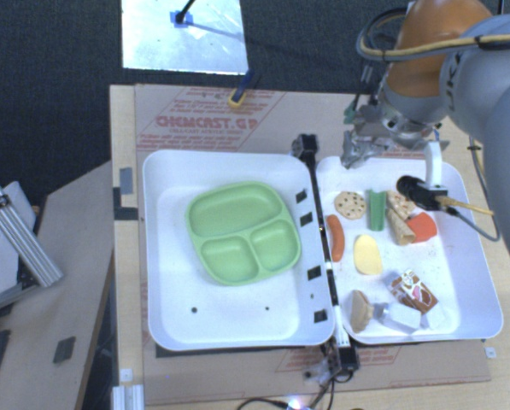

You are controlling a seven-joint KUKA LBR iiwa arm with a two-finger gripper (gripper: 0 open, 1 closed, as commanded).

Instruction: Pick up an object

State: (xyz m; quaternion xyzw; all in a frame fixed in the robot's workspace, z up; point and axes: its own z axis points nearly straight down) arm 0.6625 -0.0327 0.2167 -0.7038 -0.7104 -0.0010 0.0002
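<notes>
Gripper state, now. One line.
Gripper: above the back edge of the right bin, nothing seen between its fingers; open or shut cannot be told.

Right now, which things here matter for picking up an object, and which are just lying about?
For the job:
gripper
cookie
green stick
orange sausage
yellow piece
right bin

Lying about:
green tray
left bin
cardboard sheet
</notes>
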